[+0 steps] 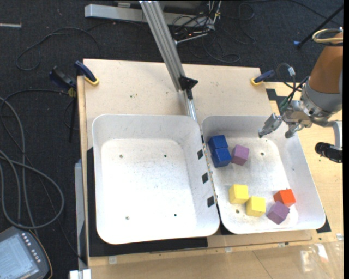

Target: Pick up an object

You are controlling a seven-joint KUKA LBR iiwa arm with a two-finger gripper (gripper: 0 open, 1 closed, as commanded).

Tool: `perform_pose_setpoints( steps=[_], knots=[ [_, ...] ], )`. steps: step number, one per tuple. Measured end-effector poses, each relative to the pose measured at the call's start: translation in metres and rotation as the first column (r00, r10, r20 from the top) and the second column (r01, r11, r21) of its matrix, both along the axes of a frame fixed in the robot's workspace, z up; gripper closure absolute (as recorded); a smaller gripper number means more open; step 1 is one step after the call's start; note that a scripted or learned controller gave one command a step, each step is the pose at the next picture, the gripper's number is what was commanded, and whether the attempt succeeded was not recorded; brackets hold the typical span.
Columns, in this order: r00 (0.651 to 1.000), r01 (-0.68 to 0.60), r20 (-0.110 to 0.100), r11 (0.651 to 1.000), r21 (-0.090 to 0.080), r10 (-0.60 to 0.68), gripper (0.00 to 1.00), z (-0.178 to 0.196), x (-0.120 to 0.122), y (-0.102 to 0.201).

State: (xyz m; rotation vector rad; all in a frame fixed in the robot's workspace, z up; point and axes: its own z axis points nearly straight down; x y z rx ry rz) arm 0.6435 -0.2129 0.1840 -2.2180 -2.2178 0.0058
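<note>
A pale, speckled table point(163, 87) is seen from above, set on a dark carpeted floor point(38, 136). Black cables point(32, 43) are strewn over the floor at 9 and 11 o'clock, and more are bundled at 12 o'clock point(196, 24) beside a grey metal bar point(114, 12). A slanted aluminium post point(166, 46) is fixed at the table's far edge. Blue-and-yellow clamps are seen at the table's far corners, at 10 o'clock point(86, 72) and at 1 o'clock point(263, 77). A grey handheld screen point(19, 256) lies at 7 o'clock. The light is even and soft.
</note>
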Motion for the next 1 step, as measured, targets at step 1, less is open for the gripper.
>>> perform_pose_setpoints(
  steps=[1],
  knots=[
    [1.000,0.001,0.002,1.000,-0.001,-0.001,0.00,-0.0517,-0.0019,-0.0096]
  ],
)
